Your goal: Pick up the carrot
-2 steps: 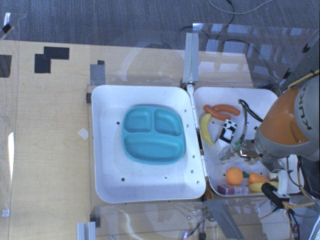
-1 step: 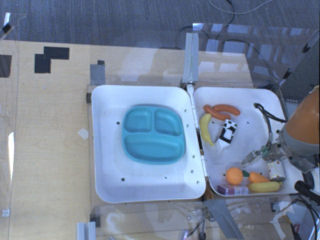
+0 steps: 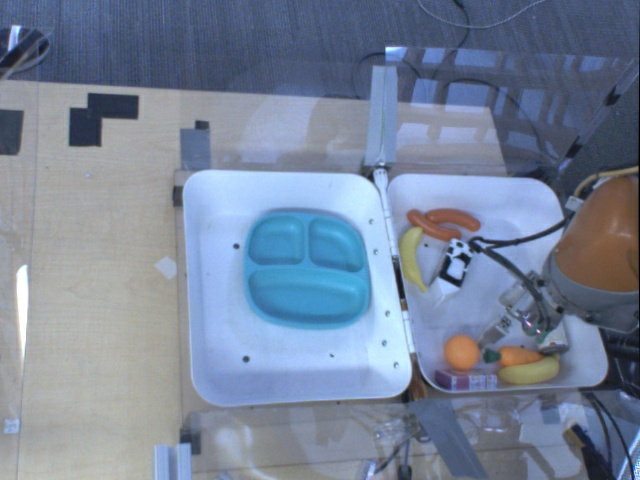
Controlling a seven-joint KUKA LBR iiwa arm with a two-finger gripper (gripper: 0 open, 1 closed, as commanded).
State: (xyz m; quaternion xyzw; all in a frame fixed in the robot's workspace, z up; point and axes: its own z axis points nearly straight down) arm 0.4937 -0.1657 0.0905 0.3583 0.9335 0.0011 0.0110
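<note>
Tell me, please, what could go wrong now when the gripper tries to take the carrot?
The carrot lies tight between the orange and a banana in the right bin's front corner, so the gripper may nudge or pinch a neighbour instead. The bin wall close by may also block a clean descent.

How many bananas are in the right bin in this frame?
2. One banana lies along the right bin's left wall, below the hot dog. The other banana lies at the near edge, beside the carrot. The arm could hide more.
</note>
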